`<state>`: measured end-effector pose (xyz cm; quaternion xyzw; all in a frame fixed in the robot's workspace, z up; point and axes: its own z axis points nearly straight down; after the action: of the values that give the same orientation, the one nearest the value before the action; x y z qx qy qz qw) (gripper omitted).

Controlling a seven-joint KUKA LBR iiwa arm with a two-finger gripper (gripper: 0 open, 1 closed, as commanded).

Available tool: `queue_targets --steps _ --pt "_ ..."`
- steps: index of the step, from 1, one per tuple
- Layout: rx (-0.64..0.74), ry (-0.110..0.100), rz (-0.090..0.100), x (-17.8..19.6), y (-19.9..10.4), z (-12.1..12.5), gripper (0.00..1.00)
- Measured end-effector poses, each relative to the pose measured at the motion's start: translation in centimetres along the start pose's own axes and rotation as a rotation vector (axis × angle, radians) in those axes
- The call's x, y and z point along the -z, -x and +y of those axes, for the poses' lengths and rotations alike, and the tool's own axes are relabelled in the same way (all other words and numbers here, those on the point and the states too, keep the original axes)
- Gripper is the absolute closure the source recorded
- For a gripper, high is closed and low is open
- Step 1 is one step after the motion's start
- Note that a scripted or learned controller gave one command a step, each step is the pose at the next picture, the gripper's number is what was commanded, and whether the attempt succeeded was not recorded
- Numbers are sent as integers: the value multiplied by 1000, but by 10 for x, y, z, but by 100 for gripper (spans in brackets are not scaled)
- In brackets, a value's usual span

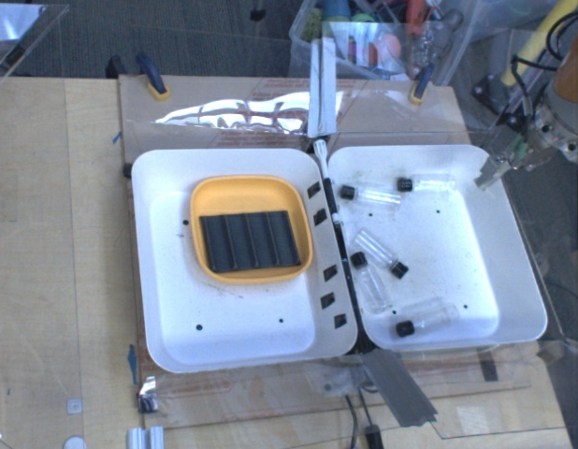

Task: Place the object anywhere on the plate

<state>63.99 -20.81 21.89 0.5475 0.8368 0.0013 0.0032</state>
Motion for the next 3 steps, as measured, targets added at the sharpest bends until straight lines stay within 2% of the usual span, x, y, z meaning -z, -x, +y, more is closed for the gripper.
queue_targets --steps 1,2,3 --pt "249 1 -2 31 25 21 100" --pt "377 1 -1 128 22 17 100" --pt "678 3 -4 198 21 13 100"
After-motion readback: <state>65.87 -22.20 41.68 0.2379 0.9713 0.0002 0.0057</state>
